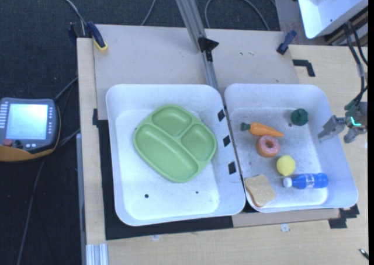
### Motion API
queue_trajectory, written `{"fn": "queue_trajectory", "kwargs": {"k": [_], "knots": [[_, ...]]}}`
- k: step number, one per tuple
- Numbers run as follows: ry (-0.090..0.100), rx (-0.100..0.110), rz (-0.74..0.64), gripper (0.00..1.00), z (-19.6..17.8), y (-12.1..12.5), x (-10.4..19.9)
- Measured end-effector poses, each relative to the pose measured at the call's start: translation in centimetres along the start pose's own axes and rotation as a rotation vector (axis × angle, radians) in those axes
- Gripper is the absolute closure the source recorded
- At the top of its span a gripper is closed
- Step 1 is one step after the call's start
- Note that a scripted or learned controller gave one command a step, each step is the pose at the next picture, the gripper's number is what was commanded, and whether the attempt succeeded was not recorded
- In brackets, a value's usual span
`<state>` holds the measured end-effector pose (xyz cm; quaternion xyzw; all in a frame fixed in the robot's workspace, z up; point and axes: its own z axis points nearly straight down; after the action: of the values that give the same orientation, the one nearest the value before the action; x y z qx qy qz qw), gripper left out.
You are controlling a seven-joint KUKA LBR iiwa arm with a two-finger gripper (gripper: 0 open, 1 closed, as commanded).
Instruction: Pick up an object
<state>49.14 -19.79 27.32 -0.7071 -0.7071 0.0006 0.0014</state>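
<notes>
Camera view: gripper [340, 129] sits at right bin's [333, 101] right rim, fingers spread wide, holding nothing. Task barely begun; pick not yet made. Candidates in right bin: carrot [266, 129], donut [268, 146], lemon [286, 165], blue bottle [307, 181], bread slice [260, 190], dark green piece [300, 117]. Left bin [125, 141] carries green divided plate [175, 142]. Items sit close together; neighbours may crowd grasp.

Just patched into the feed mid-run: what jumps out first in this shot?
The green divided plate fills the middle of the left bin. The right bin holds a loose cluster: carrot, pink donut, yellow lemon, blue bottle, bread slice and a dark green piece. The hand hangs at that bin's right rim, holding nothing.
</notes>
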Motion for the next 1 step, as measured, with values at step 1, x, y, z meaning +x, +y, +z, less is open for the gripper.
{"fn": "queue_trajectory", "kwargs": {"k": [1], "knots": [[-0.001, -0.002, -0.001, 0.00, -0.09, 0.06, 0.00]]}}
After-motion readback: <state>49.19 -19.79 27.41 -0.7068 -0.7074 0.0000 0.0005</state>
